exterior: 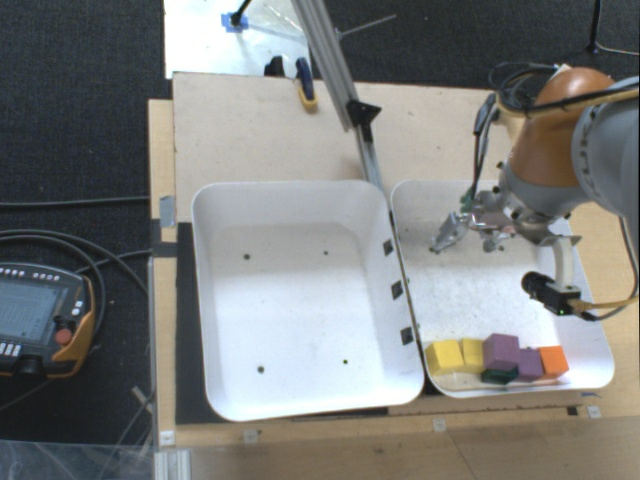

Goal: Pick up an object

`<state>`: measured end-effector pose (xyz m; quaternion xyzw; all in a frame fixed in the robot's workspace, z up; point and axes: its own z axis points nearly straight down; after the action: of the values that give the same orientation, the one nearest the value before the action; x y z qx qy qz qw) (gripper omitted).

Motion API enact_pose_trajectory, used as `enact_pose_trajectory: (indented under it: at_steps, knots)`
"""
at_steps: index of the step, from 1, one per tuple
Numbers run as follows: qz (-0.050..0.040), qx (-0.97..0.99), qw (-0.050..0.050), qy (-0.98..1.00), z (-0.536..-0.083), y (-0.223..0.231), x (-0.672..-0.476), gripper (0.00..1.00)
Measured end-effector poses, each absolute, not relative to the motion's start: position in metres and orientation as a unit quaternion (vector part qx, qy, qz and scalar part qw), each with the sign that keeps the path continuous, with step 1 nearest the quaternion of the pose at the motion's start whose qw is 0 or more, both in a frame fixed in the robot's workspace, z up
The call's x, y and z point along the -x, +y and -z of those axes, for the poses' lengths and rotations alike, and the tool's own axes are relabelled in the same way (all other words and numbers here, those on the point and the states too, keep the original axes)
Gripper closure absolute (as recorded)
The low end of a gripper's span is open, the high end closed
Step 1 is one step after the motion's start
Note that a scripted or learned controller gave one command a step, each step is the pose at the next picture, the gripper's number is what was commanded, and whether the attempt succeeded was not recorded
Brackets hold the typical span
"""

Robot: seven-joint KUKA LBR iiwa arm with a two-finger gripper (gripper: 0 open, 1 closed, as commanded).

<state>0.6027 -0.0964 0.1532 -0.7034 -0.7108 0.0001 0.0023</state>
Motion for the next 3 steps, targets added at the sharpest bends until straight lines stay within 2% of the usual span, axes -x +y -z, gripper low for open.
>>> enact_pose_trajectory:
  at_steps: [1, 2, 3]
  knots:
    - [0.0009, 0.704, 0.001, -0.710, -0.192, -0.054, -0.552, 0.00]
    - [0.0020, 0.705, -0.001, -0.709, -0.202, -0.057, -0.555, 1.00]
    - [0.0012, 0.708, -0.003, -0.706, -0.250, -0.105, -0.533, 1.00]
